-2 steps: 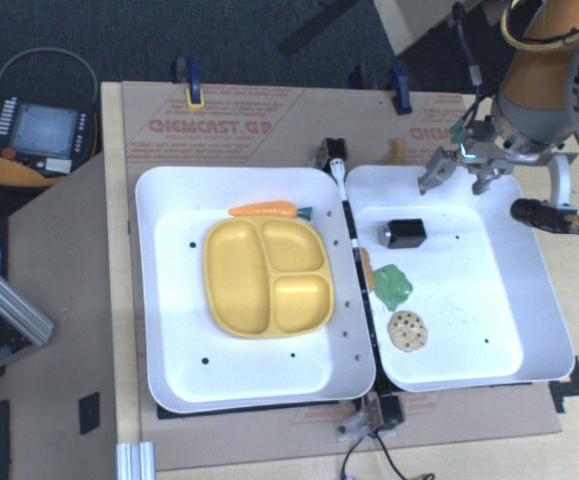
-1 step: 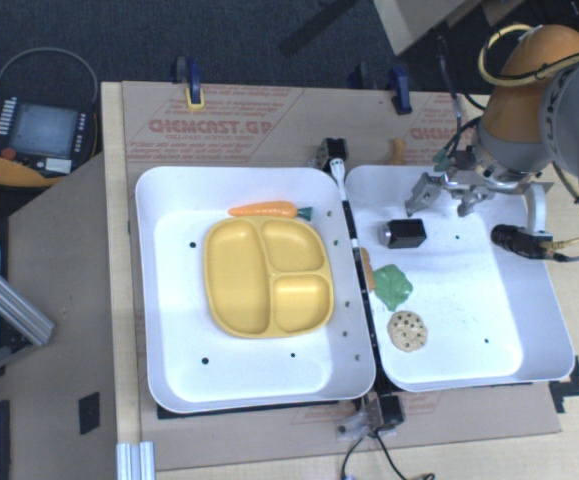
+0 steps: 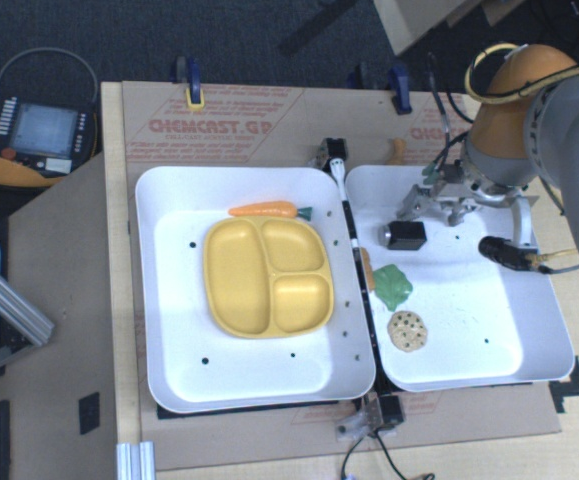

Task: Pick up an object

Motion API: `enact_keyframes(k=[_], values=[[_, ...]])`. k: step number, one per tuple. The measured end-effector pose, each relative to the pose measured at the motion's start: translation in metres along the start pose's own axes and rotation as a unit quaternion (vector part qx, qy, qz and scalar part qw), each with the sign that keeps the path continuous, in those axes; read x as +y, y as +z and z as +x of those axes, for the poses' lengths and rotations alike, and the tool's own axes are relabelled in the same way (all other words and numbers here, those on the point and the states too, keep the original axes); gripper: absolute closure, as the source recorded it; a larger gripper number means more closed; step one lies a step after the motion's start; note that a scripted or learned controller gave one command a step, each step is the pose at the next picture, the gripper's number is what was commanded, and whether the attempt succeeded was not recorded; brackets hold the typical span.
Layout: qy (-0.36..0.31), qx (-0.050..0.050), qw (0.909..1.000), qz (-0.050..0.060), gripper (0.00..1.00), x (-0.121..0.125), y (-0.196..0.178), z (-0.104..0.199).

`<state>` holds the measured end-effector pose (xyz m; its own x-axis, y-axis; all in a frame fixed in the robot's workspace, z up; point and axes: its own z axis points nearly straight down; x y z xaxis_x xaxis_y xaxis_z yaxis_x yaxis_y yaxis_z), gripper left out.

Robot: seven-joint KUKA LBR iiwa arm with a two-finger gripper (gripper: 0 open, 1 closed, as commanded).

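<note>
In the left bin (image 3: 159,298) a yellow divided plate (image 3: 268,274) sits centrally, with a carrot (image 3: 264,209) touching its rim at twelve o'clock. In the right bin (image 3: 529,348), a green piece (image 3: 391,285) and a cookie (image 3: 407,330) lie at eight o'clock, near the dividing edge. The gripper (image 3: 406,234) hangs at eleven o'clock; its tip is a dark blur, so I cannot tell how it stands. The arm (image 3: 529,108) is cut off at the right.
</note>
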<state>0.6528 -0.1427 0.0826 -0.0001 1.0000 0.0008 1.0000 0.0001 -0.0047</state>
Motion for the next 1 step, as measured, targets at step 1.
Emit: enact_keyframes(k=[1], values=[[0.000,-0.001,1.0000,-0.003,1.00,0.0015,-0.0134,-0.0001]])
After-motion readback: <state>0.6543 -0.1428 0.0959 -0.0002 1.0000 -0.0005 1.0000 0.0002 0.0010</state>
